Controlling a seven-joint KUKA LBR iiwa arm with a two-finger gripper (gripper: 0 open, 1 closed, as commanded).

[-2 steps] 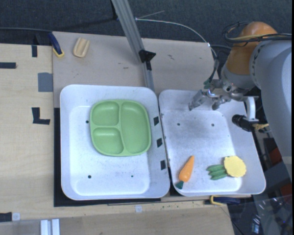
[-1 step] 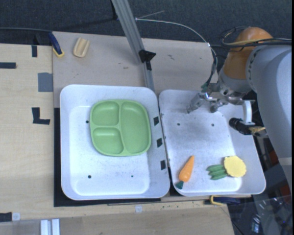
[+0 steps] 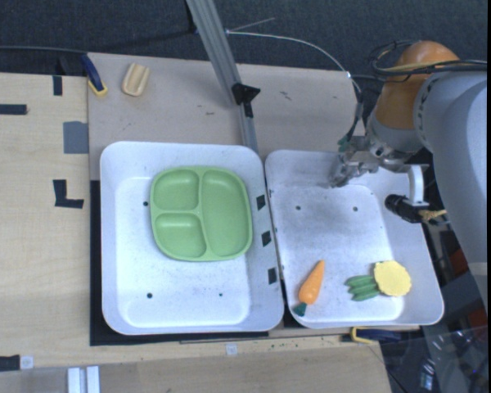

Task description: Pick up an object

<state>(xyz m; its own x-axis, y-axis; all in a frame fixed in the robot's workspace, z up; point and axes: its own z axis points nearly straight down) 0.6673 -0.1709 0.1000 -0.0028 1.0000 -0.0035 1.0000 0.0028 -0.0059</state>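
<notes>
Gripper [image 3: 344, 173] is down at the far edge of the right bin [image 3: 327, 219], near its far-left corner, hanging off the grey arm [image 3: 454, 113] that comes in from the right with its orange band [image 3: 413, 76] showing. Honestly can't tell if it's open or closed from this angle, it's just a small dark blur against the white, and nothing visible is caught in it.

Stuff to grab sits well apart from it, along the near side of the same bin: a carrot [image 3: 312, 282] tilted near the near-left corner, then a green pod thing [image 3: 361, 286] further right, touching or just beside a yellow piece [image 3: 392, 278] with a bumpy edge.

Left bin [image 3: 123, 301] has a green plate [image 3: 201, 213] with three compartments, sitting toward its far side.

Out on the surface [image 3: 33, 219], far left of the bins, there's a little tan block [image 3: 135, 79] and a blue-and-yellow clamp-looking thing [image 3: 93, 75]. A metal bar [image 3: 215, 39] slants down to the gap between the bins.
</notes>
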